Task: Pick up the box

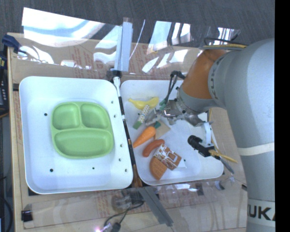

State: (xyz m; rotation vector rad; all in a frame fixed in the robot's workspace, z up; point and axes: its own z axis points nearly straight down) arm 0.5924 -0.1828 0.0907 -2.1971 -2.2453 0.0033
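**Box not yet in hand; grip state unconfirmed**

Whether the jaws stand wide or closed I cannot tell; the gripper (pixel 160 114) sits low in the right bin (pixel 205 170), over the carrot (pixel 144 136) and corn (pixel 144 113). The box (pixel 167 156), brown with white print, lies flat near the bin's front, touching the sausage (pixel 153 147). It looks light, stiff cardboard, slightly slick; take it across its narrow sides.

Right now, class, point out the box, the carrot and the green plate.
box (pixel 167 156), camera view, its printed brown top.
carrot (pixel 144 136), camera view, mid-body.
green plate (pixel 82 150), camera view, its large lower compartment.
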